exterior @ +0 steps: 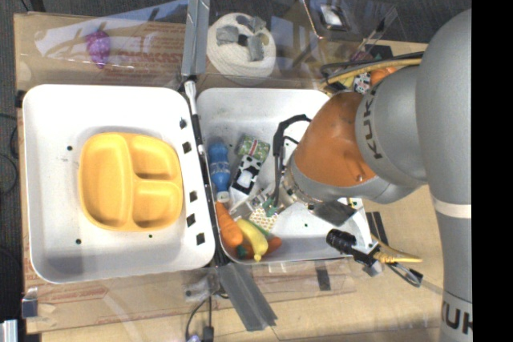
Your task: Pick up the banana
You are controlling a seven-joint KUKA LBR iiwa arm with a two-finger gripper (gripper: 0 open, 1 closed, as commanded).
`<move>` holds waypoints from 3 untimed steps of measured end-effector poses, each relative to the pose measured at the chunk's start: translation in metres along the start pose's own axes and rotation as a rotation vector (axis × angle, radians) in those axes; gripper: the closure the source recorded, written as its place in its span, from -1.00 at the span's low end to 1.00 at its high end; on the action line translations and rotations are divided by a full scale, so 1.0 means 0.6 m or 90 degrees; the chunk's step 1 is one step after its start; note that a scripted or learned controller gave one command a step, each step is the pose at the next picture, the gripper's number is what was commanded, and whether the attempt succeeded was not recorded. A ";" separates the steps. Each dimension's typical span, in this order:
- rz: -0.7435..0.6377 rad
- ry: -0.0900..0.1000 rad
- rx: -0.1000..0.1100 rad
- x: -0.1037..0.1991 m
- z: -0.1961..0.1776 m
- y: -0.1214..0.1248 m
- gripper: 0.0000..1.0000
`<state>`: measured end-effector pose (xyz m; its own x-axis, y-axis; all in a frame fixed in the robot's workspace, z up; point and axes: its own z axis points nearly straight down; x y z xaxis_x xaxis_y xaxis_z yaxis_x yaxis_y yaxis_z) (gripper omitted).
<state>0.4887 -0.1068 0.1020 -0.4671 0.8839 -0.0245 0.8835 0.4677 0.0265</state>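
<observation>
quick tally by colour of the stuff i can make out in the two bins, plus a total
Yellow: 2, the divided tray in the left bin and the banana in the right bin
Orange: 1, the carrot
Blue: 1, the bottle
Green: 1, the small carton
Total: 5 that can be told apart; the arm covers more of the right bin.

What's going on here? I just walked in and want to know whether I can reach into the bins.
A grey and orange robot arm is leaning over the right bin, apparently going for the banana. The banana lies in the bin's near left corner, beside a carrot and among other small items. The arm's wrist sits just right of that pile, hiding how the tool stands. The left bin holds a yellow divided tray. Better keep clear.
</observation>
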 end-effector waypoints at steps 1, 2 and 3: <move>0.036 -0.001 0.002 0.003 0.000 -0.002 -1.00; 0.063 -0.001 0.003 0.005 0.001 -0.003 -1.00; 0.060 0.001 0.005 0.007 -0.013 -0.002 1.00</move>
<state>0.4852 -0.1036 0.1098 -0.3826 0.9237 -0.0200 0.9235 0.3830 0.0208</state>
